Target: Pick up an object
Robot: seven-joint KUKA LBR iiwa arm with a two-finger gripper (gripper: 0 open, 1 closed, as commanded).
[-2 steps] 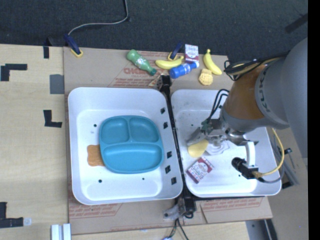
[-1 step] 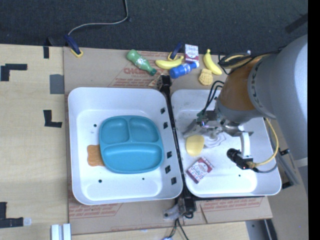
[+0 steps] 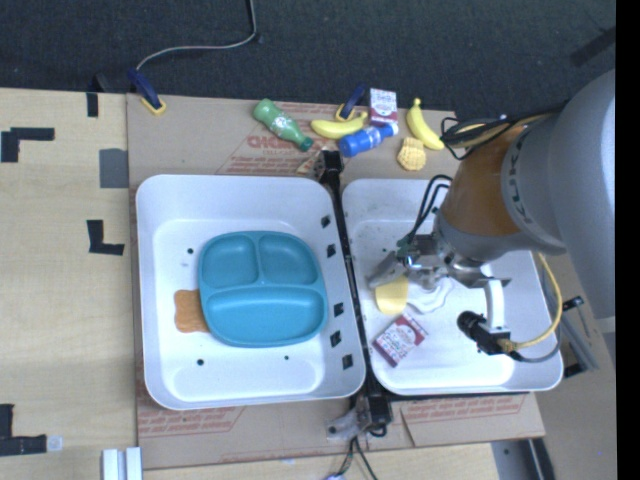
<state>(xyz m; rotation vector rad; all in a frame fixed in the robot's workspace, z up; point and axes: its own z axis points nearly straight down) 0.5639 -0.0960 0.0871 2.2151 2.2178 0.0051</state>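
Note:
In the right bin (image 3: pixel 520 373) lie a pale yellow block (image 3: pixel 391 295) and a small dark red packet (image 3: pixel 399 340). My gripper (image 3: pixel 408 265) hangs low over the right bin's left half, just above and touching the top edge of the yellow block. The grey arm with its orange band (image 3: pixel 478 198) comes in from the right and covers much of that bin. A white crumpled piece (image 3: pixel 432 296) lies right of the block, under the wrist.
The left bin (image 3: pixel 160 268) holds a blue divided plate (image 3: pixel 263 287) with a tan toast piece (image 3: pixel 186 311) at its left rim. Behind the bins on the cardboard lie a green bottle (image 3: pixel 281 124), two bananas (image 3: pixel 338 126), a blue bottle (image 3: pixel 362 141), a small carton (image 3: pixel 383 104) and a yellow piece (image 3: pixel 411 153).

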